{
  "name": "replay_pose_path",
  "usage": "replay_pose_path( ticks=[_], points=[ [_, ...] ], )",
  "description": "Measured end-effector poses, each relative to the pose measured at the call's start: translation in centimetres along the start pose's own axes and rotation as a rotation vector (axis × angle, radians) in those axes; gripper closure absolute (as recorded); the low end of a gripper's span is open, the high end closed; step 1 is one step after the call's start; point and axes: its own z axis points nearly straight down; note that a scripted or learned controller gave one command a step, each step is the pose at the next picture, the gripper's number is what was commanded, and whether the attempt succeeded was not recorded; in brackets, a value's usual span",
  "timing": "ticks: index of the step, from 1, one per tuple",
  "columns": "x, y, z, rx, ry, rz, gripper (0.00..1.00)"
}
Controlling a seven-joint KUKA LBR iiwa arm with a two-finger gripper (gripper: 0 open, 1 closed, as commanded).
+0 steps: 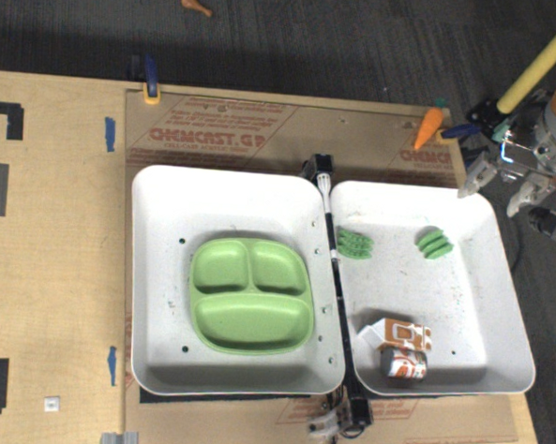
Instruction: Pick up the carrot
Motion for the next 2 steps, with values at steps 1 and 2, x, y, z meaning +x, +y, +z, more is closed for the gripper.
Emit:
replay_pose_path(
  ticks=[1, 2],
  points=[
    [0.0, 0.01, -0.04, 0.0, 0.0, 0.0, 0.0],
    [0.0, 0.01, -0.04, 0.0, 0.0, 0.0, 0.0]
  ],
)
